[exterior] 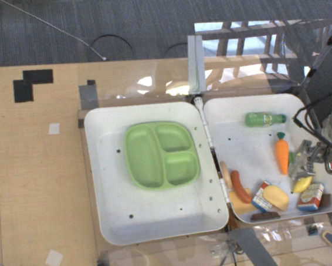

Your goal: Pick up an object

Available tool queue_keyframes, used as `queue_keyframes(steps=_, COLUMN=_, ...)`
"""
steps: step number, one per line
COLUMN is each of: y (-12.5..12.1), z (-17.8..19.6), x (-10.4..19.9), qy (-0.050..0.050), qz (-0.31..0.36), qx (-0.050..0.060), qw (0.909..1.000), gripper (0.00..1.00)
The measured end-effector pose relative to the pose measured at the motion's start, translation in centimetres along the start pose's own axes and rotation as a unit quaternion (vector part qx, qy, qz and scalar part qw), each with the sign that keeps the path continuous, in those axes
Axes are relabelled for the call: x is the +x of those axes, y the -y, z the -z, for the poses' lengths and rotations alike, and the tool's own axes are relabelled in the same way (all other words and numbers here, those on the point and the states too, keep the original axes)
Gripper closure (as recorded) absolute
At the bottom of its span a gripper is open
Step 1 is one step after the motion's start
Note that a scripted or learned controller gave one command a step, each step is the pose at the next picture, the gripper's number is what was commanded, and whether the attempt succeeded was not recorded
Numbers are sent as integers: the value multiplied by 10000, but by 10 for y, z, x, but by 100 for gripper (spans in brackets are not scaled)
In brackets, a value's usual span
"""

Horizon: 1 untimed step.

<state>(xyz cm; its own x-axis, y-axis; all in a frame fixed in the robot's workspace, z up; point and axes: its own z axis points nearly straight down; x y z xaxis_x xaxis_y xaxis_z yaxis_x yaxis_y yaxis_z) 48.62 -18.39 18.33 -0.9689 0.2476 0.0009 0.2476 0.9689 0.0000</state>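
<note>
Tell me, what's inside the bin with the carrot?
The right bin holds a carrot, green bottle, sausage, yellow banana and small boxes. The claw covers some of the floor.

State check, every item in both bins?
Green three-compartment plastic tray: flat in left bin, nothing on it.
Green plastic bottle: lying on its side.
Orange toy carrot: lying flat.
Red toy sausage: lying flat.
Hand: low over right bin.
</note>
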Motion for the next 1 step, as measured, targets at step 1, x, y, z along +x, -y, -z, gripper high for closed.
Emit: queue_keyframes(steps=1, y=4, z=-92, x=-46, qy=98, qz=391, qx=4, qw=9992, gripper=100)
